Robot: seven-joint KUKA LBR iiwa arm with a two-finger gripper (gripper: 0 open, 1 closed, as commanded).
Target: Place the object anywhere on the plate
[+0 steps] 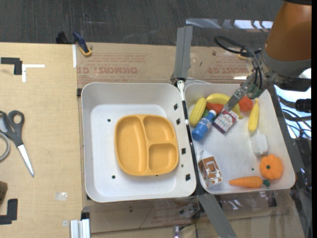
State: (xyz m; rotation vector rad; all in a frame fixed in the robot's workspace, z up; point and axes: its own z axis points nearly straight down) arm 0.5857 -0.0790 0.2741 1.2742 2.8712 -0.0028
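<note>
A yellow three-compartment plate lies in the left bin with nothing on it. My gripper reaches down into the back of the right bin. Its tip is just above a small maroon box and beside a red item. Close around it lie a corn cob, a yellow banana and a blue bottle with a white and red cap. I see nothing lifted.
The right bin also holds a second yellow piece, a white block, an orange pumpkin, a carrot and a brown-and-white carton. Scissors lie on the bench at far left.
</note>
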